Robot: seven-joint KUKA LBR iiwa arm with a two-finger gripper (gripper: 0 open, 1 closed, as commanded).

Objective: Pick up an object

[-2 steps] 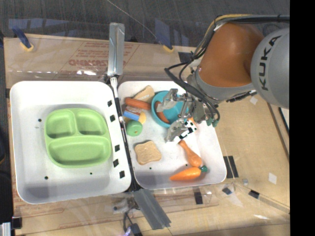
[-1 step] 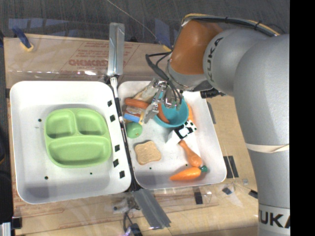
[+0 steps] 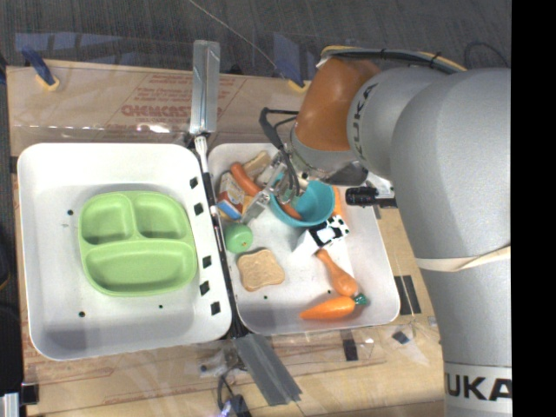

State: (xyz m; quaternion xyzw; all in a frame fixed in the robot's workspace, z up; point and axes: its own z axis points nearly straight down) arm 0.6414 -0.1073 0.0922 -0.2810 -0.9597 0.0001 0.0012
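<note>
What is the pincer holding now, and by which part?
It cannot be told: the pincer sits low beside the teal bowl, its tips hidden among the toys.

Divided plate in left bin; toast, carrots, bowl in right bin.

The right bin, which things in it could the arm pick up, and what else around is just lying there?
For the job: tool, carrots, toast slice, teal bowl, green ball, sausage.

Lying about: green divided plate in the left bin, black-and-white tag.
</note>
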